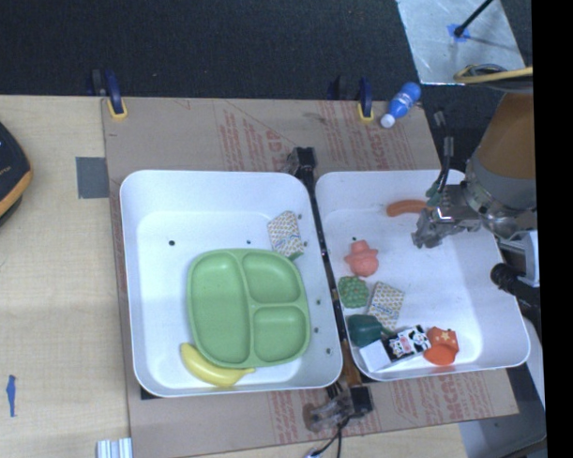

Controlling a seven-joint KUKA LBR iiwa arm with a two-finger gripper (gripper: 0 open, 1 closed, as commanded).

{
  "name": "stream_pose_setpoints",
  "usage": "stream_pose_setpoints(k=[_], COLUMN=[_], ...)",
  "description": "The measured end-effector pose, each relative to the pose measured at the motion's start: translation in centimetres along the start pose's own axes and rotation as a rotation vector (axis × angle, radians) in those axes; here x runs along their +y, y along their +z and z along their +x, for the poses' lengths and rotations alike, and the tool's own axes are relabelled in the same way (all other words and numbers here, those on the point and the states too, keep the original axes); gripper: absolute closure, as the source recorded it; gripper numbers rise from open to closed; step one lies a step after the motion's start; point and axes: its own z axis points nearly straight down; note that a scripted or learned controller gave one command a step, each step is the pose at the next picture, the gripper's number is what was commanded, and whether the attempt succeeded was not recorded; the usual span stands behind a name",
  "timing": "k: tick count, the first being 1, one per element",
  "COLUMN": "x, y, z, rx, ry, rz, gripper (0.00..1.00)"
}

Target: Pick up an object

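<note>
While the grey arm (505,169) reaches over the right bin (476,292) from the right, its pincer (429,232) hangs low above the bin's upper part, just below an orange carrot-shaped toy (405,208); whether the pincer is released or clenched cannot be told, and nothing shows between its tips. Taking the right bin as the landmark, a pink toy (362,258) lies near its left wall, with a green lump (353,291) below that and a patterned pouch (385,302) just beside the lump. Along the bin's lower edge sit a dark green block (365,330), a black and white cow toy (406,343) and an orange-red toy (442,347), close together. Left of the right bin, the left bin (147,275) holds a green divided plate (249,307), a yellow banana (212,367) tucked at the plate's lower left, and another patterned pouch (285,235) by the wall shared with the right bin. Both bins rest on the counter (55,325)
</note>
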Motion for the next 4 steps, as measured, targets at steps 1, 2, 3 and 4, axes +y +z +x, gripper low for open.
stream_pose_setpoints(k=[1, 2, 3, 4], x=[2.0, -2.7, -2.7, 0.7], y=[-1.0, -4.1, -4.1, 3.5], z=[1.4, 3.5, 3.5, -4.8], rx=[0.000, 0.001, 0.001, -0.001], ry=[-0.001, 0.000, 0.000, 0.001], rz=[-0.002, 0.000, 0.000, 0.000], gripper=[1.00, 1.00, 0.00, 0.00])
